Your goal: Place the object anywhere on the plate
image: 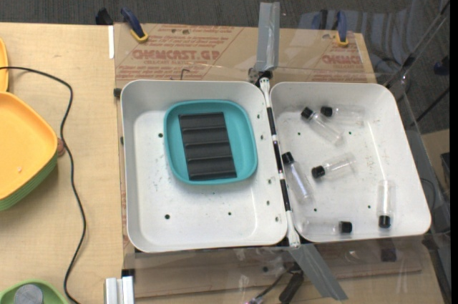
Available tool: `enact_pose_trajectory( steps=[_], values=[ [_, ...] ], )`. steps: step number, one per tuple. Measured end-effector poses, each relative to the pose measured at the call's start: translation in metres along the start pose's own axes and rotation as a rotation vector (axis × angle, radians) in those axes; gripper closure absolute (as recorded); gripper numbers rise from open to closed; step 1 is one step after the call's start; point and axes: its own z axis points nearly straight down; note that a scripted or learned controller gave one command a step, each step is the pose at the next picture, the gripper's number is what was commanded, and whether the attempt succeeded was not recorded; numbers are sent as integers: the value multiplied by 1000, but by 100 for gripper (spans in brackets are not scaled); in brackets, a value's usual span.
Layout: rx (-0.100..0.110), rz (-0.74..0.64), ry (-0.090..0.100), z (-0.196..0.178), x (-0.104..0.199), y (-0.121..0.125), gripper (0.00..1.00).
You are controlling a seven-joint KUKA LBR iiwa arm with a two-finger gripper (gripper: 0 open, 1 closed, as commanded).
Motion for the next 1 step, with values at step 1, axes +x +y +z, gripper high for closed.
enact_pose_trajectory(
  steps=[1],
  values=[
    [0, 0, 0, 0, 0, 0, 0]
  ],
)
